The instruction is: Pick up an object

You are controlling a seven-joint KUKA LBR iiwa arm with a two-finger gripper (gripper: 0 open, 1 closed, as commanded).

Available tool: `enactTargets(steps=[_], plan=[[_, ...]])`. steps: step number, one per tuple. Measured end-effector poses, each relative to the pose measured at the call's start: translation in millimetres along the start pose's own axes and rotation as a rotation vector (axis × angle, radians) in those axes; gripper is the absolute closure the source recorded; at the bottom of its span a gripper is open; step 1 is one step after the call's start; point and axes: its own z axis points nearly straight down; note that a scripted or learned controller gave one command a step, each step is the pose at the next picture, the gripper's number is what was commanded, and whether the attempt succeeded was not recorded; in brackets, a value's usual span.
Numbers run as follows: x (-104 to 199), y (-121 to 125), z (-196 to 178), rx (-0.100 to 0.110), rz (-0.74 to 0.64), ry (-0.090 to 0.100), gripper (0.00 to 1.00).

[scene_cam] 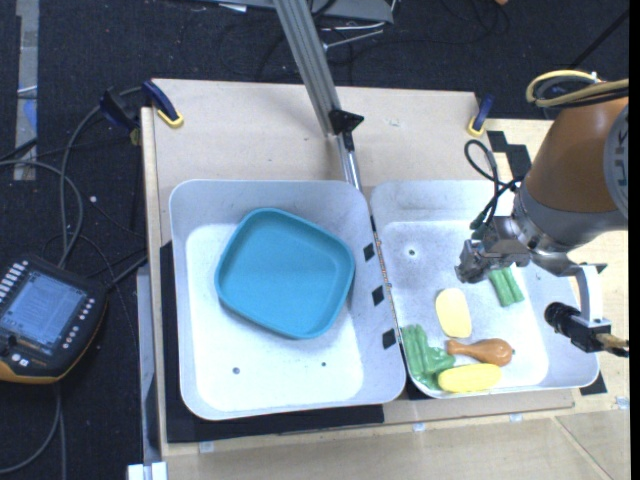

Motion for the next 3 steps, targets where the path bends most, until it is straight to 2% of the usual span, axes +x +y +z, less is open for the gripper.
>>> enactTargets(steps=[1, 2, 3], plan=[[57.8, 14.3, -10.6, 0.0, -0.001, 0.0, 1.0], [115.2, 17.1, -21.1, 0.0, -0.001, 0.0, 1.0], [158.3, 31.5, -19.1, 0.001, 0.0, 0.0, 1.0]])
